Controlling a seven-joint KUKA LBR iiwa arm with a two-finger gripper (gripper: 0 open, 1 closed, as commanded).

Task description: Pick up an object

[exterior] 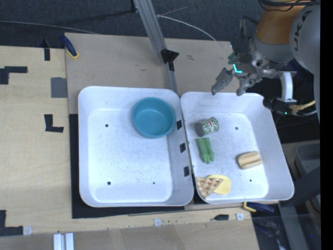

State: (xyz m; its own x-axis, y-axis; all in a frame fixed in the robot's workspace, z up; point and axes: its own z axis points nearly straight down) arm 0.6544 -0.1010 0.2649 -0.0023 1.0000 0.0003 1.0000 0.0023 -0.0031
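Gripper (229,87) above the right bin's (270,139) far rim, jaws spread wide with nothing between them, can (207,126) nearest below them, green toy (206,150), bread roll (248,160) and pizza slice (213,185) further down, blue bowl (153,117) in left bin (99,165)

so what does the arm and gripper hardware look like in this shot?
The arm is grey with a broad orange band above the wrist and dark cables looping around that band. The gripper is dark metal with two slim jaws, and a small teal light glows on its body. A white bracket with black cabling hangs off the wrist's right side.
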